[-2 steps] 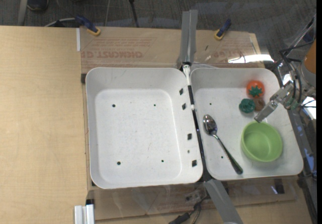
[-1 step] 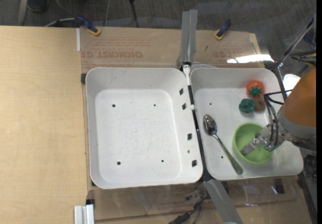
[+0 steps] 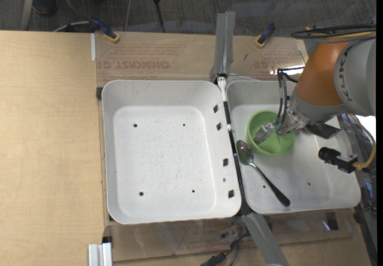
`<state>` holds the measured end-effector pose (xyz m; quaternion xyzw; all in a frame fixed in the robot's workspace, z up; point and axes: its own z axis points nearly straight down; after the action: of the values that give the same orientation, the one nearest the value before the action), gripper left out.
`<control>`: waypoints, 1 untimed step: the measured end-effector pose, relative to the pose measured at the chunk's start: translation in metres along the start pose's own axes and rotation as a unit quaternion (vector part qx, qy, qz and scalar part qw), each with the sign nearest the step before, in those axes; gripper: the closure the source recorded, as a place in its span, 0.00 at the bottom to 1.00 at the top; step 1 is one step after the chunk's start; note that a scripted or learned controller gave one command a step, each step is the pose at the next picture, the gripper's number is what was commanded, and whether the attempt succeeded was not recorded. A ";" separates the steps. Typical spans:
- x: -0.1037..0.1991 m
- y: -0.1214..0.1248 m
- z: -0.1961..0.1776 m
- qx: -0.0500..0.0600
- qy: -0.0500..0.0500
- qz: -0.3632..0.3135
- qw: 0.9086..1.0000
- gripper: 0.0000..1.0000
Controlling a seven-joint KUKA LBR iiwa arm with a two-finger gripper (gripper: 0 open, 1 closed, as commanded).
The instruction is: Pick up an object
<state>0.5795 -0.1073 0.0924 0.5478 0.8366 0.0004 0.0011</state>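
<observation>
Item 1, spoon (image 3: 258, 170): lies flat on the floor of the right bin (image 3: 326, 196). Its long axis runs diagonally, with the bowl end toward the divider between the 2 bins and the dark handle end pointing toward the near edge of the bin. The bowl end sits just below the rim of the green bowl (image 3: 281, 142), close to it; contact cannot be confirmed.

Item 2, green bowl: stands upright in the far half of the right bin, opening upward. The gripper (image 3: 270, 129) reaches down into its opening. Nothing else can be made out inside the bowl.

Item 3, left bin (image 3: 119, 157): sits beside the right bin, the 2 touching along the central divider. Both rest on the worktop (image 3: 48, 139).

Item 4, gripper: positioned over the interior of the green bowl, at the end of the grey arm (image 3: 335, 79) with the orange band. Whether the fingers are spread or clenched cannot be told from this view, and no object is seen between them.

Item 5, relative position: the spoon lies nearer the camera than the gripper and slightly toward the divider, apart from it. The green bowl surrounds the gripper tip.
</observation>
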 end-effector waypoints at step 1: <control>-0.001 0.000 -0.009 0.000 -0.001 -0.001 1.000 1.00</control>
<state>0.5798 -0.1080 0.1019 0.5473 0.8369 -0.0004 0.0019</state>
